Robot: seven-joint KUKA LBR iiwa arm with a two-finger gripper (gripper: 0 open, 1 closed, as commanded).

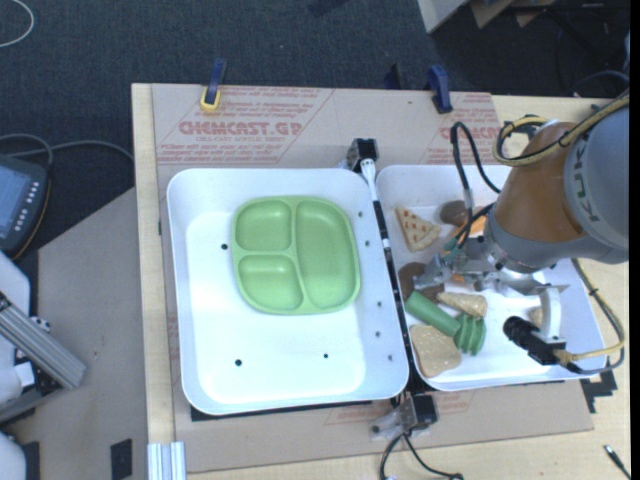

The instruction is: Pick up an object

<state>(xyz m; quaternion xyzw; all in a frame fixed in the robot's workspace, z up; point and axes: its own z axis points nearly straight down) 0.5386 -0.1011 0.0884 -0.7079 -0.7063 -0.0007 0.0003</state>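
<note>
My gripper [452, 270] reaches down into the middle of the right bin [575, 360], under the grey arm with its orange band. Small items lie around it. A triangular pizza-like slice [418, 228] and a brown round piece [455, 211] lie at the far side. A dark brown lump [411, 271] sits just left of the gripper. A tan piece [464, 304] lies right below it, and nearer the front are a green peg-like toy [446, 321] and a tan bread slice [433, 351]. The arm hides whatever lies under it.
The left bin [200, 338] holds a green divided plate [296, 255] in its far half. A black divider rail [380, 258] runs between the bins. Clamps [211, 86] hold the cardboard-covered bench at its far edge.
</note>
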